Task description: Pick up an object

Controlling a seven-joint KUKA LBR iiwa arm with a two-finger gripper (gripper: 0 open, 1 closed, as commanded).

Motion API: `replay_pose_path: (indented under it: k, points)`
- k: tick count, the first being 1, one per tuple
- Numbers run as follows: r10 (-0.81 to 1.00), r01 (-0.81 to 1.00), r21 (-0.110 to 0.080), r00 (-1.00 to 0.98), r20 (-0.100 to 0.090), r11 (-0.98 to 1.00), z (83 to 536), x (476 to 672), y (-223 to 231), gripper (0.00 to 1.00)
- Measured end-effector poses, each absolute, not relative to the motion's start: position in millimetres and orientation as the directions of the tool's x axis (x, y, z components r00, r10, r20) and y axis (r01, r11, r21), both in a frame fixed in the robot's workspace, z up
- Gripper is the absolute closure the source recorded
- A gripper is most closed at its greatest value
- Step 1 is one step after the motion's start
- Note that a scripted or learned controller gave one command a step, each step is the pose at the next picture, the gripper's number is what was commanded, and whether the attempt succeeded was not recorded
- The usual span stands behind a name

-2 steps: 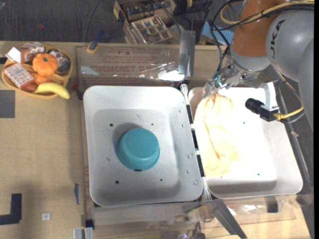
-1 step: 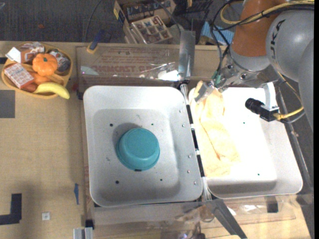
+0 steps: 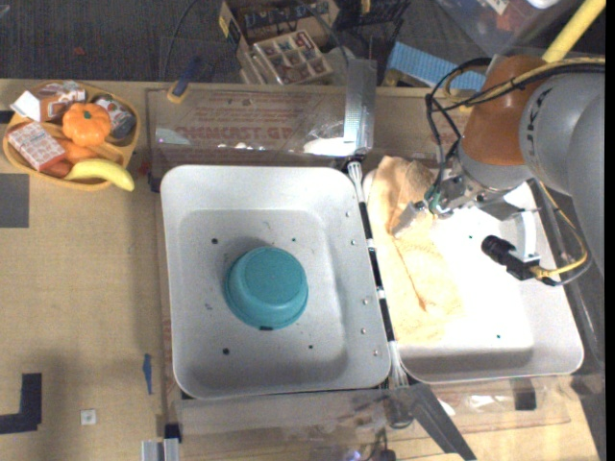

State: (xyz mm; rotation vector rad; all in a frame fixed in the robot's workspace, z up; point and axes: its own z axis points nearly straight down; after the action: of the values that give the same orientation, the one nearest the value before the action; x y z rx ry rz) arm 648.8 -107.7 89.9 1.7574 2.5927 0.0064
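From my seat I see the tool low over the far left part of the right bin, right at the upper part of the cream cloth; it looks to be touching the fabric, but I cannot tell how far its fingers are spread or whether they have any of it. The arm, grey with its orange band, comes in from the right above that bin. The cloth is a long crumpled strip lying along the bin's left wall, its long axis running from the far left corner toward the near side, the near end spread wider on the floor. The left bin holds a teal bowl, upside down, near its middle. Out on the desk, at the far left, a shallow basket holds toy food: a pumpkin, a banana and some small boxes.
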Motion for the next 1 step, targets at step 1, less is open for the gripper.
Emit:
replay_pose_path:
  k: [1]
  points:
    - [0.929, 0.929, 0.014, -0.37, -0.007, 0.37, 102.2, 650.5, -107.5, 1.0]
